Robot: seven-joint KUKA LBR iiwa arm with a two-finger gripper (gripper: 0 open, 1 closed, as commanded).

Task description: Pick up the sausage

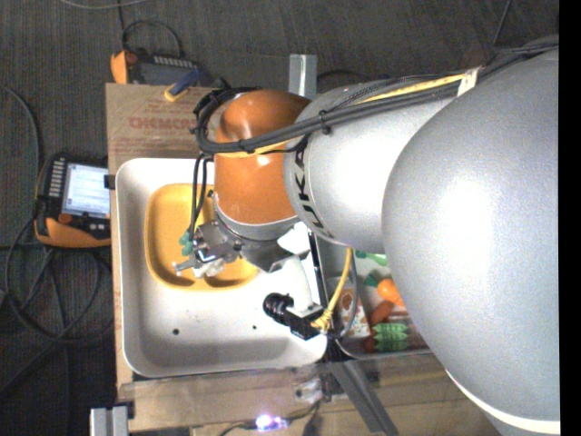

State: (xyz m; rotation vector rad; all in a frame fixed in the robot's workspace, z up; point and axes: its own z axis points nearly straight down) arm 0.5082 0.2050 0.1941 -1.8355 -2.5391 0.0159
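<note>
My gripper (194, 256) hangs low over the near edge of a yellow tray (168, 221) that lies in the left white bin (182, 339). I see nothing held in it. The grey arm with its orange band (254, 166) covers most of the right bin. In the strip of that bin that shows, a reddish-brown piece (379, 313) that may be the sausage lies among other toy food, well to the right of the gripper.
An orange carrot-like piece (388, 290) and a green ridged piece (396, 337) lie in the right bin beside the reddish one. A black cable plug (283, 311) hangs over the left bin's floor. A cardboard sheet (150, 121) lies behind the left bin.
</note>
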